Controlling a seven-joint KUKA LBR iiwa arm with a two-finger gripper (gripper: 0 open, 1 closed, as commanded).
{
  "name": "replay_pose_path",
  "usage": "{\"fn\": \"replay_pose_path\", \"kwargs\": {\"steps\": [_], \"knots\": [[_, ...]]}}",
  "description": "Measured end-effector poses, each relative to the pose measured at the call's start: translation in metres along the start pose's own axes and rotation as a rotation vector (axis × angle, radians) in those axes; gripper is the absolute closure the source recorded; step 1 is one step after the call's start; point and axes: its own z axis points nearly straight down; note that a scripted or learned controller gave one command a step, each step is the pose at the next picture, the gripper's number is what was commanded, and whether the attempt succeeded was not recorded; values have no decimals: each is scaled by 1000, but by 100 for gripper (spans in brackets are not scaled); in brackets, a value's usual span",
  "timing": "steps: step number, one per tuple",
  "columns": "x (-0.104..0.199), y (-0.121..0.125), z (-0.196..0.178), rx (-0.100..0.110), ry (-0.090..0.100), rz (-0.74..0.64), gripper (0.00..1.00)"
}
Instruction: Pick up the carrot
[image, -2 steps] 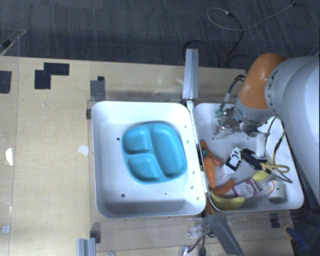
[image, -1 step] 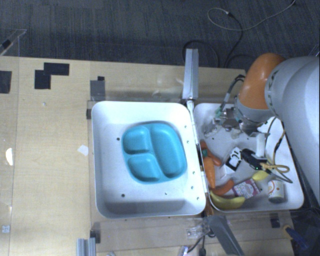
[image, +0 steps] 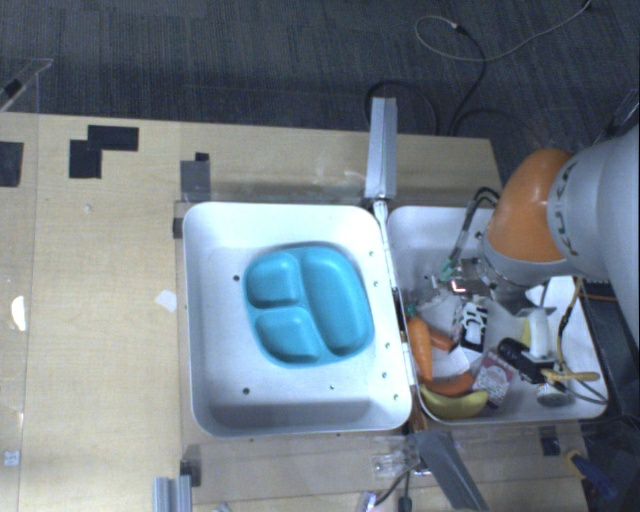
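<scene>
One carrot (image: 421, 347) lies lower right of centre, against right bin (image: 420, 225) wall; gripper (image: 462, 300) poised just beside it, likely lining up grasp; finger state unclear.

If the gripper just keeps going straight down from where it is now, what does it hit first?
Probably the clutter in the right bin: the gripper hangs just right of the carrot, over a black-and-white item. It would likely meet that before the carrot, though depth is unclear.
</scene>
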Motion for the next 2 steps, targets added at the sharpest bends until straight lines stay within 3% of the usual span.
{"fn": "replay_pose_path", "kwargs": {"steps": [1, 2], "knots": [[1, 3, -12, -7, 1, -3, 100], [1, 3, -12, -7, 1, -2, 0]]}}
